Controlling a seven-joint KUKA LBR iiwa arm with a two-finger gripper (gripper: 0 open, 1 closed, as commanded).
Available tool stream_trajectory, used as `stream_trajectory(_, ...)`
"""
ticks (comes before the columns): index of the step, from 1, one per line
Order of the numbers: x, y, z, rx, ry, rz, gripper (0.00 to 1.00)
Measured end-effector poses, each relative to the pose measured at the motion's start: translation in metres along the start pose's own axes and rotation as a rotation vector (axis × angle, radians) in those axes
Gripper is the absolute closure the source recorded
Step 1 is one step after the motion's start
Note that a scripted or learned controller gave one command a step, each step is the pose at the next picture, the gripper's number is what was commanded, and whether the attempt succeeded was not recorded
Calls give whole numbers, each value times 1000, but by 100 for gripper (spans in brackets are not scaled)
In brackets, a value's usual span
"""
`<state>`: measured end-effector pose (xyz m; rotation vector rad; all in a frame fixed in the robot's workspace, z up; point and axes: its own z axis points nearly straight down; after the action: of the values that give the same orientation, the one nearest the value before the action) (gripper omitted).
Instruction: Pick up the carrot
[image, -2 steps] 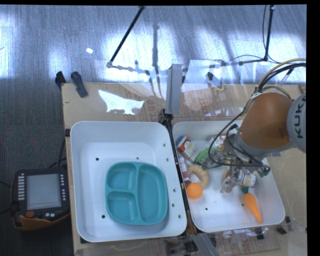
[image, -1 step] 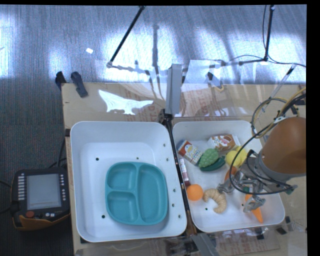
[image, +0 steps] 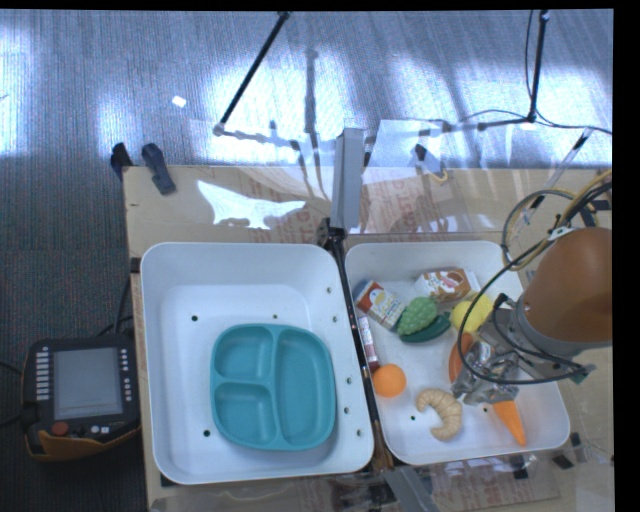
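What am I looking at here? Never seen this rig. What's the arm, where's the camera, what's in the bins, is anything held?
One camera looks down at a slant on a bench with two shallow white bins. The grey and orange robot arm reaches in from the right; its pincer is low over the right bin. That bin holds toy food: a carrot just beside the pincer, a croissant, an orange ball, a lemon, a green piece and two small packets. The left bin holds a teal divided plate. Nothing shows between the pincer's tips.
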<state>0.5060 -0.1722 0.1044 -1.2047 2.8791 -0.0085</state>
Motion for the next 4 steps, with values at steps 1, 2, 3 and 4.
stream_trajectory(1,24,-27,10,-18,11,-328,100)
stream_trajectory(2,47,-4,18,-26,4,-951,100)
stream_trajectory(3,-17,57,-28,-23,4,-990,100)
stream_trajectory(4,-15,57,-27,-26,5,-986,0)
